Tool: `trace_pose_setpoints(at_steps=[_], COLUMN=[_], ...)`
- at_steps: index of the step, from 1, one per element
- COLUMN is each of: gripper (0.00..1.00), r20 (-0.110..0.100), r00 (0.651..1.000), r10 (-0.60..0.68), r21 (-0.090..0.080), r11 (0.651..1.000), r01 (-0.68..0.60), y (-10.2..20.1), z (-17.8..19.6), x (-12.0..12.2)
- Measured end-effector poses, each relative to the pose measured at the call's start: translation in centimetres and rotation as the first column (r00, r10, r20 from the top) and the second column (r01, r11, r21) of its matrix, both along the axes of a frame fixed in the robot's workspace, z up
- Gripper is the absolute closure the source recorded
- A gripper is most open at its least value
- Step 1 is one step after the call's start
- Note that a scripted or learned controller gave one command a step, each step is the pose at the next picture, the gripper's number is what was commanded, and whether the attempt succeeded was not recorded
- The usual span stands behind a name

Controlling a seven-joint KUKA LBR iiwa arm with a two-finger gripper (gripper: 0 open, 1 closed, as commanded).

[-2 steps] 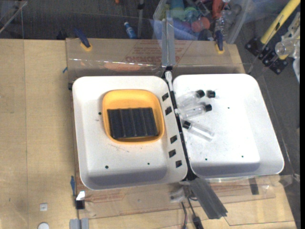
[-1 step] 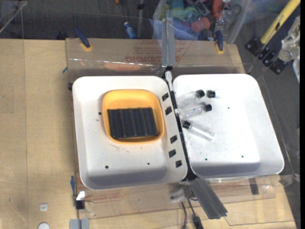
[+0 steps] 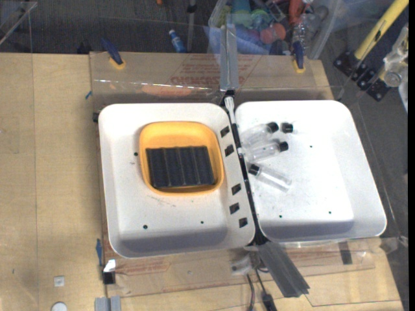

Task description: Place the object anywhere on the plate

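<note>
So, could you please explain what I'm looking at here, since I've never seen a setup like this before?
This is one fixed camera looking down at a slant on a wooden bench in a robot test cell. Two shallow white bins sit side by side. The left white bin holds a square orange plate with a dark ribbed insert on it. The right white bin holds three clear plastic vials with black caps, lying loose near its left side. The vials are the objects meant for the plate; none is on it yet.

Orange plate (image 3: 148, 135), black ribbed insert (image 3: 179, 166)
</note>
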State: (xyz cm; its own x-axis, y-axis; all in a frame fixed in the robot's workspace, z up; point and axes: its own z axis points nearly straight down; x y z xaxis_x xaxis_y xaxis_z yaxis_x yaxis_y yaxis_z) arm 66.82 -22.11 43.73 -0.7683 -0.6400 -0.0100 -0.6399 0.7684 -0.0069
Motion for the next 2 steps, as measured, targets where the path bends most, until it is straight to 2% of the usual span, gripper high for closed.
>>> trace_pose_setpoints(at_steps=[1, 2], gripper=[1.00, 1.00], r20=[0.000, -0.002], r00=[0.972, 0.791], r10=[0.235, 0.612], r21=[-0.002, -0.004], r11=[0.972, 0.791], r01=[-0.235, -0.612], y=[0.00, -0.02], z=[-0.01, -0.08], x=[0.00, -0.02])
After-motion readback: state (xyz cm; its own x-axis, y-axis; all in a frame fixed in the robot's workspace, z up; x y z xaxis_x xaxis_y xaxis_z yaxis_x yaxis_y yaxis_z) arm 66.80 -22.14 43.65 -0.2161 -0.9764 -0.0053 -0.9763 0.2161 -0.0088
